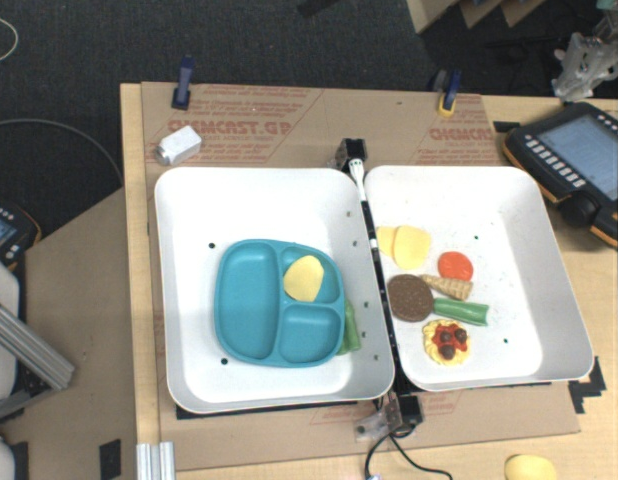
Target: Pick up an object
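The table (289, 118) bears two white bins. The left bin (189, 218) holds a blue tray (254, 308) with a yellow piece (304, 279); the right bin (509, 218) holds toy foods, including a brown disc (410, 297). The gripper's state cannot be told.

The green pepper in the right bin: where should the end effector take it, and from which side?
Probably from above, at the middle of the green pepper, fingers across its narrow width. It lies flat and long, with the cone and brown disc crowding its left end.
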Controlling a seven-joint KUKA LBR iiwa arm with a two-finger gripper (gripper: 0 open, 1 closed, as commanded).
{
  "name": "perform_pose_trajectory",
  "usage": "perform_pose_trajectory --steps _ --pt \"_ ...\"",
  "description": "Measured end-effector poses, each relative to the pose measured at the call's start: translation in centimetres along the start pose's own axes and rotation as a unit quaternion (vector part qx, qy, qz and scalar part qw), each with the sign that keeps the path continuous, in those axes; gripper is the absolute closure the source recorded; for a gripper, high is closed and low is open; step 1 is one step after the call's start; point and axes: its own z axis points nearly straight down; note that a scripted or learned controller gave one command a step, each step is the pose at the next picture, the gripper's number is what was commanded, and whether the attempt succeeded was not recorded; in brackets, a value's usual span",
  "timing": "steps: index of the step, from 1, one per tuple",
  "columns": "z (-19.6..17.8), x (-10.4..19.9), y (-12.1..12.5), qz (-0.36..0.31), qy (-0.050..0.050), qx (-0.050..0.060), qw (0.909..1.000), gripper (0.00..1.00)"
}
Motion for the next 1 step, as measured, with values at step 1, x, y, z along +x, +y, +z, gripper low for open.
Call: perform_pose_trajectory --steps 1 --pt "-0.37 -0.46 -0.16 0.004 -0.001 0.005 1.0000 1.00"
